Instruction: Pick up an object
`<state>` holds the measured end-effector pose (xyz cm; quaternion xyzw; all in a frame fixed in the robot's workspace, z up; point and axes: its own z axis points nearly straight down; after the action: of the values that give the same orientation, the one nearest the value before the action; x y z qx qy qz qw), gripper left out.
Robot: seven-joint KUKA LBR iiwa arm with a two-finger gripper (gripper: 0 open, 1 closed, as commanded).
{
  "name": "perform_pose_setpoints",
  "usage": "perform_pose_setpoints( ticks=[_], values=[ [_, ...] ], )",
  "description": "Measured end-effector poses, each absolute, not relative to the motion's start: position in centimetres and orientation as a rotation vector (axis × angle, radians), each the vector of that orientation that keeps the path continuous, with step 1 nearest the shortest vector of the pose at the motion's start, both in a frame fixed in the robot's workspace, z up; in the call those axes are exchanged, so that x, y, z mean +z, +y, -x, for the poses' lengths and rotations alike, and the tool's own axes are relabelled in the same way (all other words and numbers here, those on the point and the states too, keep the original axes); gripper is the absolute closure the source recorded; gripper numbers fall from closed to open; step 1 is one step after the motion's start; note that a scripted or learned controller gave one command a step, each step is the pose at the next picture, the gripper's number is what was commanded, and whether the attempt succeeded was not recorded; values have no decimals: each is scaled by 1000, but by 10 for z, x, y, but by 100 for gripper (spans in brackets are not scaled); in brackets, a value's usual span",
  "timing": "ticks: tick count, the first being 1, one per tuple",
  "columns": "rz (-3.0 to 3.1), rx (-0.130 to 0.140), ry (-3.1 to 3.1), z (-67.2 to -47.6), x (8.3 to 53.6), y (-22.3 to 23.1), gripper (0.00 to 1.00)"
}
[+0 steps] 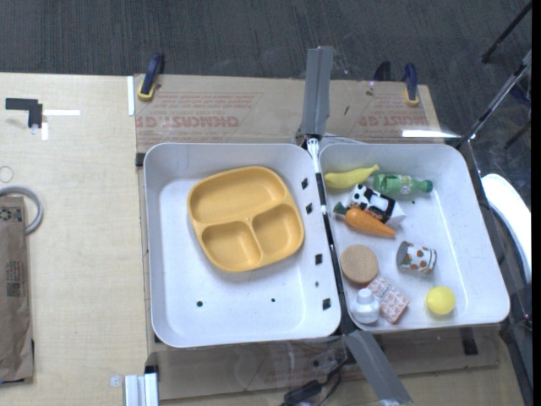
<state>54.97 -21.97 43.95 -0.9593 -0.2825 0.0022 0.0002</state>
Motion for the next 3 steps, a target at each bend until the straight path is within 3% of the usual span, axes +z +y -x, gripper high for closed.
perform_pose_setpoints(
  ticks=[1,2,3],
  values=[
    [2745,6,-1527,-577,438,-222,100],
    [2802,7,-1417,-569,440,-200,100],
    [2596,6,-1768,-583,440,-215,100]
  ],
)
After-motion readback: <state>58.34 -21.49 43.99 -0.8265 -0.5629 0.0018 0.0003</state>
